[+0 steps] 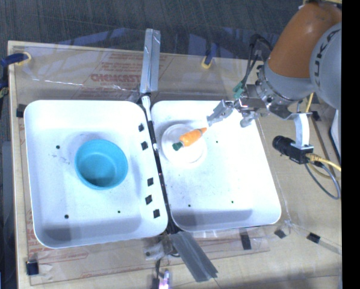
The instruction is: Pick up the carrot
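**Clerk:** Item one, carrot (192, 137). Small, orange body with a green stub at its lower-left end. Location: right bin (252, 185), upper-left part, lying on a shallow white plate (183, 152). It lies on a slant, green end low and to the left, orange tip up and to the right.

**Checker:** Handling notes?

**Clerk:** Judged only: probably a light toy piece, stiff, smooth-skinned and tapered, so likely to slip or roll out of a pinch. Best hold looks to be across the thick middle of the orange body, fingers square to its long axis. The narrow tip and the green stub offer little grip.

**Checker:** Item two?

**Clerk:** Hand (217, 114), on the grey arm (300, 41) with orange band, entering from the right. The arm leans down over the right bin's upper edge; the hand points left and down towards the carrot, its tip just beside the orange tip. Whether they touch cannot be told.

**Checker:** Spread or closed?

**Clerk:** Cannot tell; the end is too small and blurred. Nothing is seen held in it.

**Checker:** Remaining stock?

**Clerk:** Blue bowl (102, 163), upright, middle of the left bin (47, 221). Both bins sit side by side on the counter (312, 264).
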You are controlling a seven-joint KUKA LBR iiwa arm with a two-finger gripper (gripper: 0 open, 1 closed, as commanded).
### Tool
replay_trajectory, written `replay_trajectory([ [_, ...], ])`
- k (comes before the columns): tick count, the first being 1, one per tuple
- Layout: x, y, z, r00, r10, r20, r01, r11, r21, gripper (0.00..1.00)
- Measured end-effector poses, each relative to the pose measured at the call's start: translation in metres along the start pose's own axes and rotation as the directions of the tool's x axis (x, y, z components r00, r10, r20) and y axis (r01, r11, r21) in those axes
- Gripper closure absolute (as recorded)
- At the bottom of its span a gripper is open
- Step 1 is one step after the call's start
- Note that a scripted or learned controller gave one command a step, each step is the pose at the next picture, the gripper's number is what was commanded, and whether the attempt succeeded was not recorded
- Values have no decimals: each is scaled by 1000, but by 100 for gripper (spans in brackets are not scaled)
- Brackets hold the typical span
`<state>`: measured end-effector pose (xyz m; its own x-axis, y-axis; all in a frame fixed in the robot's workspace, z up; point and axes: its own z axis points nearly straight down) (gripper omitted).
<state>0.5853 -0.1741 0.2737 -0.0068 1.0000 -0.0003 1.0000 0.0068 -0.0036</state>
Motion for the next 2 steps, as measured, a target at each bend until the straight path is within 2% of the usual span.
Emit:
replay_trajectory([
  [1,-4,59,88,999,-45,0,45,999,0,0],
  [2,-5,57,158,968,-253,3,253,967,-9,0],
])
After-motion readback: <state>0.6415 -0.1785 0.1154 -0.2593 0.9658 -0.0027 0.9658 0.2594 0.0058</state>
